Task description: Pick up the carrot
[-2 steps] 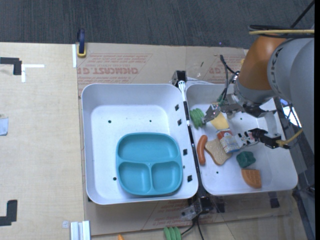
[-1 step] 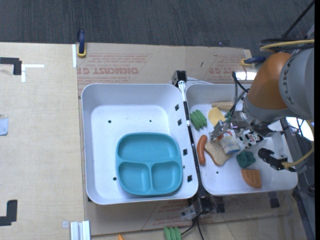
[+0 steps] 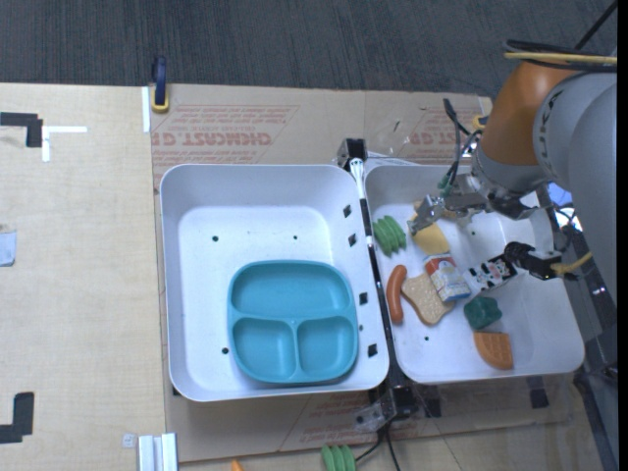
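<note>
From the fixed camera above the worktop (image 3: pixel 88 292), the carrot appears to be the orange wedge-shaped piece (image 3: pixel 494 349) lying on the floor of the right white bin (image 3: pixel 549 356), in its near right corner. Its long axis runs roughly across the picture with a slight slant, broad end toward the left and the taper toward the bin's near right wall. A dark green leafy toy piece (image 3: pixel 482 311) sits just beside it on the far side, touching or almost touching.

The hand (image 3: pixel 432 207) hangs over the far left part of the same bin, just above a yellow wedge of toy cheese (image 3: pixel 431 237). The carrot therefore lies well apart from it, toward the camera and to the picture's right, past a slice of toy bread (image 3: pixel 424 300) and a small white and red carton (image 3: pixel 448 281). Whether the hand's two prongs stand apart or together cannot be told at this size; nothing is seen clamped in it.

The grey arm with its orange band (image 3: pixel 515 116) enters from the right and bends down over the bin's far edge, wrist pointing leftward and downward. A red toy sausage (image 3: pixel 395 292) and a green ridged vegetable (image 3: pixel 390 233) lie by the left wall. The left white bin (image 3: pixel 186 263) holds a teal divided plastic tray (image 3: pixel 292 320).
</note>
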`<state>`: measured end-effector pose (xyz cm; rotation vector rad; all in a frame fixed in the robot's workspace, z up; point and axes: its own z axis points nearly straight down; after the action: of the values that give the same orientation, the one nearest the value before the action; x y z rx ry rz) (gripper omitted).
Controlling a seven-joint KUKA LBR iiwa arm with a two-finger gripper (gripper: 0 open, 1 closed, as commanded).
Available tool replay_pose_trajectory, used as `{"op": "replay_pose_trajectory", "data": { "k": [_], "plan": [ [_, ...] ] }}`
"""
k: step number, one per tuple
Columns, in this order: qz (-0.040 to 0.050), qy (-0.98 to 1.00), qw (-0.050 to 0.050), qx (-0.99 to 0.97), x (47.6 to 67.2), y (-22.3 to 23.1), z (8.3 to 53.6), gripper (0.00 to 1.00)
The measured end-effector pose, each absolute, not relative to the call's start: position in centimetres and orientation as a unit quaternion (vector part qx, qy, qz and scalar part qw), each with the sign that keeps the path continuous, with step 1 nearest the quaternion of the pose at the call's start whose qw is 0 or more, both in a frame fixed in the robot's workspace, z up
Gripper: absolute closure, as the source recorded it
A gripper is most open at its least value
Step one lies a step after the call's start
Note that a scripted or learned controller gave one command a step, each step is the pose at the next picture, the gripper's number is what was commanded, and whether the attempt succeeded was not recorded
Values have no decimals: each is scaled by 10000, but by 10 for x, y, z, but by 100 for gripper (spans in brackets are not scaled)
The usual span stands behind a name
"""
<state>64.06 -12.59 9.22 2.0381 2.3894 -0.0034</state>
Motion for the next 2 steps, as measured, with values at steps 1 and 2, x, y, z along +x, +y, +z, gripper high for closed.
{"op": "replay_pose_trajectory", "data": {
  "k": [1, 2],
  "plan": [
    [-15, 7628, 25, 6467, 642, -126, 102, 100],
    [-22, 7629, 16, 6465, 641, -126, 102, 0]
  ]
}}
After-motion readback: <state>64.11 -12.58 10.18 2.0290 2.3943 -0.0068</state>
